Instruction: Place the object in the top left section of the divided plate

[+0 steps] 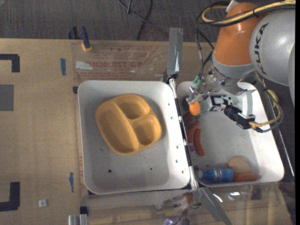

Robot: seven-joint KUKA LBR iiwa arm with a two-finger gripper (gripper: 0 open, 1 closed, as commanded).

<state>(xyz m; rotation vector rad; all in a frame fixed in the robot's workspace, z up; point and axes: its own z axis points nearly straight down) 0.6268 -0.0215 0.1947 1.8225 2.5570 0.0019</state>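
Camera view has the gripper (193,102) over the right bin (269,165), pinching a small orange object (194,108). Yellow divided plate (128,123) sits in the left bin (93,172).

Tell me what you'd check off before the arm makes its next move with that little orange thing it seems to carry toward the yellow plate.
1. Divided plate sits flat in the left bin: ok.
2. All three plate sections hold nothing: ok.
3. Small orange object is at the gripper, above the right bin's left edge: ok.
4. Object firmly clamped between the fingers: cannot tell.
5. Object over the plate's top left section: not ok, it is over the right bin.
6. Bin wall between object and plate must be crossed; clearance: cannot tell.
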